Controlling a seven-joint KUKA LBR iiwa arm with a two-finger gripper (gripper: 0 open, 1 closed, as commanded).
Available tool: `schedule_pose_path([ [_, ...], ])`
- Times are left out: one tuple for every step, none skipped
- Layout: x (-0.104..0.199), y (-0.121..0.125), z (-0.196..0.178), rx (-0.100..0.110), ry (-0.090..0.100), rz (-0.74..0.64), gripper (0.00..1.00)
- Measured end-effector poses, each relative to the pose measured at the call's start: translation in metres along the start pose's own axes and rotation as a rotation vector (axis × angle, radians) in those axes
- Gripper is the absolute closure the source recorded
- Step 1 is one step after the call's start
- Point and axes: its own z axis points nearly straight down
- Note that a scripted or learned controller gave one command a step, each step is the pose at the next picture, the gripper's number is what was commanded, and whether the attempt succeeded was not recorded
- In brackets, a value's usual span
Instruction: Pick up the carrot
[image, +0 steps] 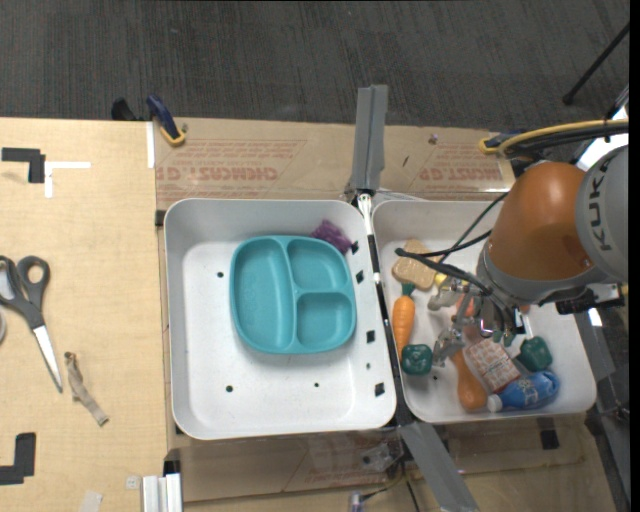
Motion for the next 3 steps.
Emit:
schedule_pose_path([
  [-0.01,0.006,-0.003,0.0,-0.001,0.02,0.0],
  [-0.017,0.003,-0.001,0.004,-0.003,0.224,0.0],
  [-0.078,0.023,0.0,0.001,-0.001,0.462,0.0],
])
